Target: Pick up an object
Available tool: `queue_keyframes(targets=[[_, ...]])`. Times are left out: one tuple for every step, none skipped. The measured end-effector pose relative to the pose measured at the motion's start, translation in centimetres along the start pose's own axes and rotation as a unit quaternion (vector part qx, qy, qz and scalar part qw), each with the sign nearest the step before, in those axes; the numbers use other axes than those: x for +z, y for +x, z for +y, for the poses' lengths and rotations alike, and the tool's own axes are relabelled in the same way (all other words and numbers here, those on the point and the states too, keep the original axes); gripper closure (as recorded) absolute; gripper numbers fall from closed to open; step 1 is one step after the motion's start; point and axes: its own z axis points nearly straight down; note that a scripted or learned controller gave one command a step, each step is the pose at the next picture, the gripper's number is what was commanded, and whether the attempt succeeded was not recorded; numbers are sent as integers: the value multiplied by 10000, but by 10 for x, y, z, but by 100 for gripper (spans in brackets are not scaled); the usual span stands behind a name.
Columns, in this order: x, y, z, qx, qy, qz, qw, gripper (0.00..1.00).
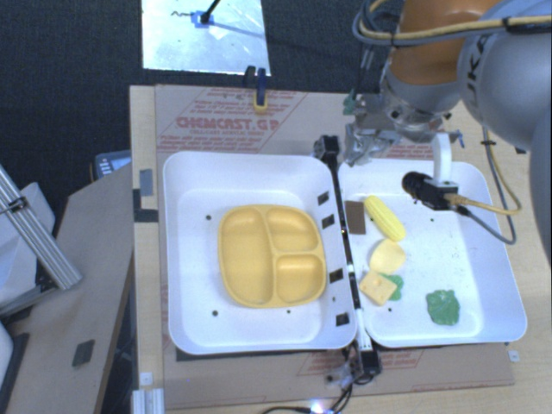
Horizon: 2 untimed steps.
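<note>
- In the right white bin point(504, 304), near its front edge, lie a green leafy toy point(442, 307) and a yellow cheese wedge point(378, 288).
- Farther back lies a yellow corn cob point(385, 218).
- The left white bin point(194, 197) holds a yellow divided plastic tray point(270, 255).
- My gripper point(364, 151) hangs over the right bin's far-left corner; whether it grips anything, I cannot tell.

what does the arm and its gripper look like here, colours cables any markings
The arm is glossy grey with a rounded orange band above the wrist. Yellow and black cables loop beside the band. The gripper is a small grey metal assembly. Dark lettering marks the grey shell, unreadable.
</note>
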Motion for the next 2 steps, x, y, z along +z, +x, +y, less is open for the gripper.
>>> queue_keyframes(targets=[[-71,12,40,44,-90,-27,9999,100],[15,-34,-111,100,39,-30,9999,100]])
